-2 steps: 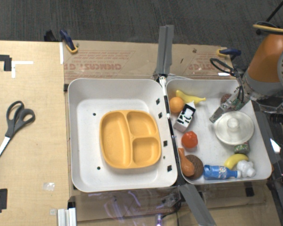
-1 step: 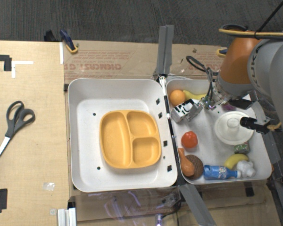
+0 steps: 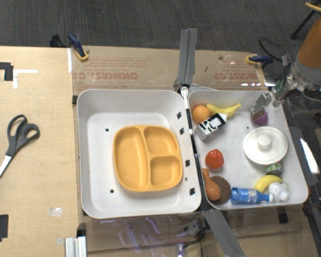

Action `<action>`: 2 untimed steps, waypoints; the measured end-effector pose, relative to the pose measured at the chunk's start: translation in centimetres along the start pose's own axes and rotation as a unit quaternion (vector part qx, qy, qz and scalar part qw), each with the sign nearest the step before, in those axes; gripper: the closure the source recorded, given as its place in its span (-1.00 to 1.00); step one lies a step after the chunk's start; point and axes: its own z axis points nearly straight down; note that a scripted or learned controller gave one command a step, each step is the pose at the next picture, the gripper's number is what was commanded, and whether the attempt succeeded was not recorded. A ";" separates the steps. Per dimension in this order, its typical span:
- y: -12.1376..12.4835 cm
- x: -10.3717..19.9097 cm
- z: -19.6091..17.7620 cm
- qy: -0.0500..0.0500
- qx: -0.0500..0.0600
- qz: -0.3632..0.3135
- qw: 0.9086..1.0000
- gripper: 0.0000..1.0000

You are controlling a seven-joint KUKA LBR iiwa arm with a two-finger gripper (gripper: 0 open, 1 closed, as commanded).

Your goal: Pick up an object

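Small purple cup point(image 3: 259, 117) sits in the right white bin point(image 3: 295, 143), near the back; the gripper point(image 3: 262, 104) hangs just above it, jaws slightly apart, gripping nothing

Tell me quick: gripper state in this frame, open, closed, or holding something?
Gripper: cannot be told; it hangs at the right bin's far right corner, just above the purple object, with nothing visibly held.

Left bin point(image 3: 91, 159): divided tray point(image 3: 148, 158) inside.
Right bin point(image 3: 294, 143): lid point(image 3: 265, 144) centre, bottle point(image 3: 252, 196) front, perhaps banana point(image 3: 224, 109) behind.
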 end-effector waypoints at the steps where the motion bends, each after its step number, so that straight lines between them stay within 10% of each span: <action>1: 0.7 0.7 6.6 0.007 0.003 0.030 1.000 -1.00; 2: 0.7 0.1 5.3 0.000 -0.001 0.030 1.000 1.00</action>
